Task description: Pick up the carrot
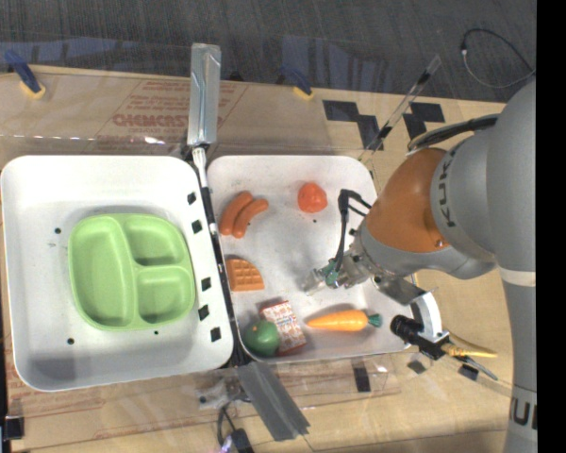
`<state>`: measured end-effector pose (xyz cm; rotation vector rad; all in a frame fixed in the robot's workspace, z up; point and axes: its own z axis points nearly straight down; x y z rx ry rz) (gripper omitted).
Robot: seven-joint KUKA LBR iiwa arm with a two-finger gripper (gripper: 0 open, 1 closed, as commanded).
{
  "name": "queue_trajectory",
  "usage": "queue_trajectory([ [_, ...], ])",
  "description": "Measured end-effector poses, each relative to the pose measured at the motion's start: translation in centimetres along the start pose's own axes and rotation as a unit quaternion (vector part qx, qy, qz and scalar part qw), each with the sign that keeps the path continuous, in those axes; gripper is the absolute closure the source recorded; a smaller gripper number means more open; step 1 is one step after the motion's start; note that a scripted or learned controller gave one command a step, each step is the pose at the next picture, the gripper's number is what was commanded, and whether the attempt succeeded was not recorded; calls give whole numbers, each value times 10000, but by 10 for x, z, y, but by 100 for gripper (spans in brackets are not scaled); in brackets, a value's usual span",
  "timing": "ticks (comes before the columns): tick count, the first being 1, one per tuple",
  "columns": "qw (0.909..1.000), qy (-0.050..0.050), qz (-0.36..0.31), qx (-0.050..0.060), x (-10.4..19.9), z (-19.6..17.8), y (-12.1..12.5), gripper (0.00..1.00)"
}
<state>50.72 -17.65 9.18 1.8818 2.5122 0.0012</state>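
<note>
The carrot (338, 322) is orange with a green stem end, lying flat near the front edge of the right bin (283, 173). Just above it hangs the gripper (326, 276), its opening impossible to tell

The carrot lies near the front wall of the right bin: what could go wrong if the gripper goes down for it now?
1. The carrot lies close to the bin wall, so a finger could strike the wall.
2. The gripper sits above the carrot's middle, toward the bin's centre; a straight descent may miss.
3. The wrapped snack lies nearby and may get pushed.
</note>
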Motion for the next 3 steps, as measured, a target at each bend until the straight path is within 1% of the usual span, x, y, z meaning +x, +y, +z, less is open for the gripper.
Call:
queue_trajectory([
  [1,10000,2,0,2,0,0,0,0],
  [2,9996,-2,275,3,-25,-1,-38,0],
  [3,9913,-1,1316,6,-25,-40,-39,0],
])
